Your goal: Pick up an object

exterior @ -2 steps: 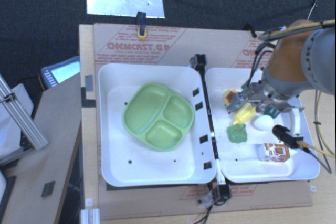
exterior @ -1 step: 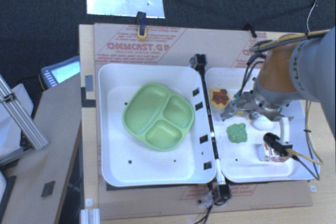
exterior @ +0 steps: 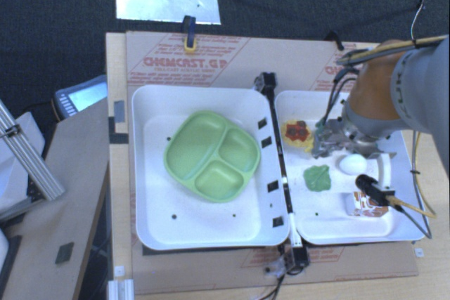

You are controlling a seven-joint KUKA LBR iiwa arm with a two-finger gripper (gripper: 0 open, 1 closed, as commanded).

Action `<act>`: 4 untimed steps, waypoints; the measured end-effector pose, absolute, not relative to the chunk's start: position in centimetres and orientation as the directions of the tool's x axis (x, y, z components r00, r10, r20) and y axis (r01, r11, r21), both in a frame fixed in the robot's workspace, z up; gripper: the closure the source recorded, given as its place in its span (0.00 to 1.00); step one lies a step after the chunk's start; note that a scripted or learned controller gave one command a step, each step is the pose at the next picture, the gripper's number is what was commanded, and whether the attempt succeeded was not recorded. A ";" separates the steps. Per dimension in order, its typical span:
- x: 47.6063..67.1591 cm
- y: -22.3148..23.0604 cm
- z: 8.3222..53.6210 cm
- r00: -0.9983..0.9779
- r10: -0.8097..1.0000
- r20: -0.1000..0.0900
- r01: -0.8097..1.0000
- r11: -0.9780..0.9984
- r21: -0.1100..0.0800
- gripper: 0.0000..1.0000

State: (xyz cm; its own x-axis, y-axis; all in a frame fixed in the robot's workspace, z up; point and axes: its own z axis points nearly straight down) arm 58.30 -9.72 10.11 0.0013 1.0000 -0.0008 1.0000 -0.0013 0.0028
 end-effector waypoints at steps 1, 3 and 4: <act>58.8 -9.6 14.5 -0.004 1.000 -0.001 1.000 0.004 0.005 1.00; 58.4 -9.6 21.9 -0.004 1.000 -0.001 1.000 0.004 0.005 1.00; 58.5 -4.4 21.0 -0.009 1.000 0.001 1.000 0.009 0.001 1.00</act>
State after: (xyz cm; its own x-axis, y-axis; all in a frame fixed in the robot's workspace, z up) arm 58.51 -4.36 21.05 -0.0090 1.0000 0.0015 1.0000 0.0090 0.0013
